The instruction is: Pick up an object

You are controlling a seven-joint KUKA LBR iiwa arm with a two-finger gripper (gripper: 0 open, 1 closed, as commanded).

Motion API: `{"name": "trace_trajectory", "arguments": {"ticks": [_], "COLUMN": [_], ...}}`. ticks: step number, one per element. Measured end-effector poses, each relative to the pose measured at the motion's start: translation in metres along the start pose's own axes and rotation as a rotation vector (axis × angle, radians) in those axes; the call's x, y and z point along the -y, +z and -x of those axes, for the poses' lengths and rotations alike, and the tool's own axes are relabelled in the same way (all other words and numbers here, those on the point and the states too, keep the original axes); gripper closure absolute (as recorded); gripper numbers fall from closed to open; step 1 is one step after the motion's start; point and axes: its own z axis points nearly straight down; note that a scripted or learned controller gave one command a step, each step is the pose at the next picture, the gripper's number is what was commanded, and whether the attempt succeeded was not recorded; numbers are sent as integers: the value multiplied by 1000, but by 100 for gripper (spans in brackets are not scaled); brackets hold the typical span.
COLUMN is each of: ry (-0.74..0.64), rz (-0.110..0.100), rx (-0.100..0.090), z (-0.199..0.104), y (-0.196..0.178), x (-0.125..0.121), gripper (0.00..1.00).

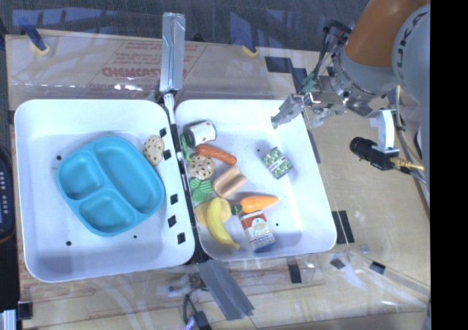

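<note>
Two white bins side by side. Left bin [36,248]: blue divided plate [110,185]; cookie [153,148] against the right wall. Right bin [311,211]: small can [200,132] on its side, carrot [216,154], second cookie [200,167], green item [201,191], hot dog bun [229,181], banana [219,222], second carrot [257,203], red-labelled carton [257,231], green packet [277,162] lying apart towards the right. Gripper [292,110]: over the right bin's upper right corner, holding nothing; how far its fingers stand apart cannot be told.
</note>
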Motion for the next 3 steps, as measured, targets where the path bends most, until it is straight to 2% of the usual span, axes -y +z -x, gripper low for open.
{"name": "trace_trajectory", "arguments": {"ticks": [1,2,3], "ry": [-69,-136,-138], "rz": [-14,3,4], "rx": [-4,1,-1], "z": [-45,-90,-90], "y": [138,176,165], "x": [-34,-11,-12], "gripper": [0,0,100]}}
